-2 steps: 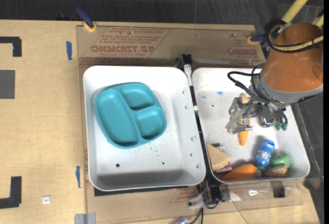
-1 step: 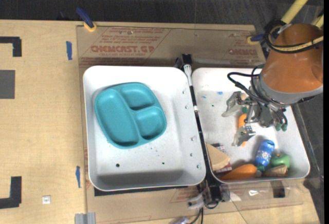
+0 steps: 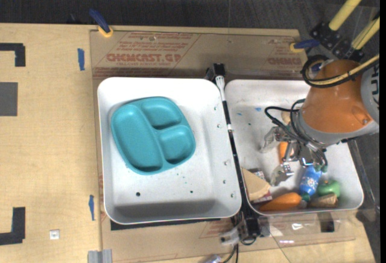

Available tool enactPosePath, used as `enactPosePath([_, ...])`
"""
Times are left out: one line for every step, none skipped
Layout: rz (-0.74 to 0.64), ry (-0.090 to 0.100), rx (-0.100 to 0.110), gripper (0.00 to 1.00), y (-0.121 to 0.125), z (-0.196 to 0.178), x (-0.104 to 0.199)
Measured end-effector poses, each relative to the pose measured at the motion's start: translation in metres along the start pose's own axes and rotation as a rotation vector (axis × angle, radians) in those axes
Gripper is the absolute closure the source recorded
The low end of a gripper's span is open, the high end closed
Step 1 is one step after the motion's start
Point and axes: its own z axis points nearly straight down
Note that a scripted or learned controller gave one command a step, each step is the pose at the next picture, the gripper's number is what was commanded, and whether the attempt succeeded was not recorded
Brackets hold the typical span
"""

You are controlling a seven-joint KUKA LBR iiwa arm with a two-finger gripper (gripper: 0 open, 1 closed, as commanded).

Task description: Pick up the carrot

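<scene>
Carrot: it is lying on its side near the lower edge of the right bin, in the lower right part of the frame, with the long axis running almost left to right.
Gripper: it is hanging over the middle of the right bin, under the orange band of the arm, and it is reaching down among the cluttered things there.
Carrot and gripper: the carrot is sitting below the gripper in the frame and slightly to the left, near it but apart; it is not lying between the fingers.
Gripper state: the metal parts are mixing with the clutter, so I cannot tell if it is apart or together.
Neighbours of the carrot: a piece of brown cardboard is lying just to its left; a blue bottle and a green object are resting just to its right and a little higher.
Left bin: it is holding a teal divided plate, which is sitting in the upper left part of this bin, well apart from the carrot.
</scene>
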Motion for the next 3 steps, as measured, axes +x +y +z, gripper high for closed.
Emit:
enactPosePath([0.0, -0.004, 0.0, 1.0, 0.001, -0.009, -0.001])
enactPosePath([-0.103, -0.004, -0.002, 1.0, 0.062, -0.093, -0.056])
enactPosePath([-0.099, 0.006, -0.002, 0.0, 0.06, -0.089, -0.053])
